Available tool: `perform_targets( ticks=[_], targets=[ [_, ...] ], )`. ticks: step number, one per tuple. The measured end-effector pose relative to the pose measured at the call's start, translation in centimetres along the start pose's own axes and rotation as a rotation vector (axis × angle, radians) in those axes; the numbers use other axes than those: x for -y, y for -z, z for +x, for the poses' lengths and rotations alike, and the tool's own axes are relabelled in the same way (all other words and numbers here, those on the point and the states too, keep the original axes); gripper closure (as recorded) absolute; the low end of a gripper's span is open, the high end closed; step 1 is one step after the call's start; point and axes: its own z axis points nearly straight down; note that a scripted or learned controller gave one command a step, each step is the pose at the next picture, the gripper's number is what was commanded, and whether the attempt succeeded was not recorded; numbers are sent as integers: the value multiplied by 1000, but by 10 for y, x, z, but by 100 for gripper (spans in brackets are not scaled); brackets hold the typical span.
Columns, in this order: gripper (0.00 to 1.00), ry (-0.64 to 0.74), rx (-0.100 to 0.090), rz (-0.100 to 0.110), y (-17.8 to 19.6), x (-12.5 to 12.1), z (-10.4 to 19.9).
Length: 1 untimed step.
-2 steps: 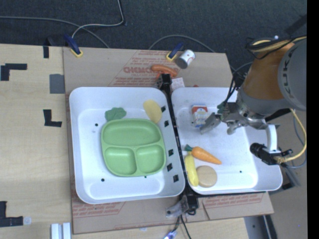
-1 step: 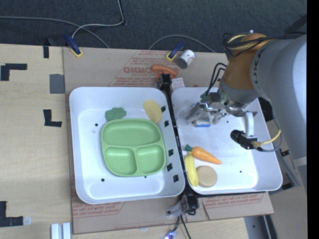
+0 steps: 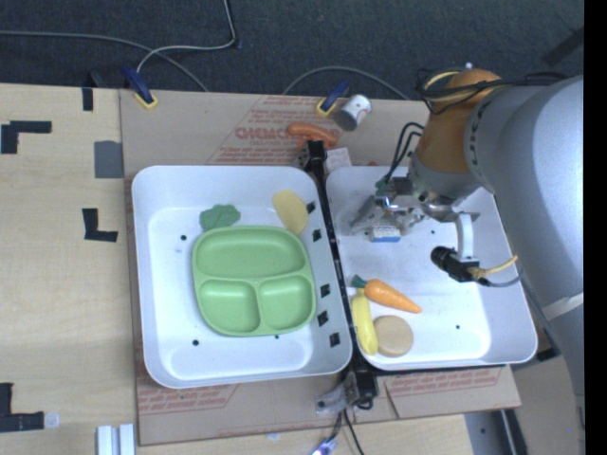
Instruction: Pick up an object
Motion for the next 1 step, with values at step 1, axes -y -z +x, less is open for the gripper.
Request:
perform_targets(
  ticks=[1],
  targets=[
    [100, 1, 1, -1, 10, 0, 0]
  ],
)
